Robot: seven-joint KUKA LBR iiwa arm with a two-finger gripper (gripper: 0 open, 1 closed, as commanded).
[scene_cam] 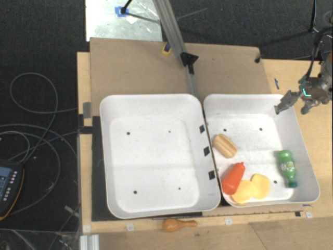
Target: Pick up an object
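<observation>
The right bin [250, 113] holds a tan bread roll [225, 146], a red bottle [233, 177], two yellow pieces [254, 187] pressed against it, and a green bottle [286, 167] lying by the right wall. My gripper [297, 105] hangs above the bin's upper right corner, at the far right of the view. Its two fingers [284, 103] are spread apart, open, with nothing between them. It stands well above and to the right of the green bottle.
The left bin [151, 155] sits beside the right one, with black clips along the shared wall. An orange pear-shaped toy [178, 224] lies on the bench in front of the bins. A slanted grey pole [171, 25] crosses the back.
</observation>
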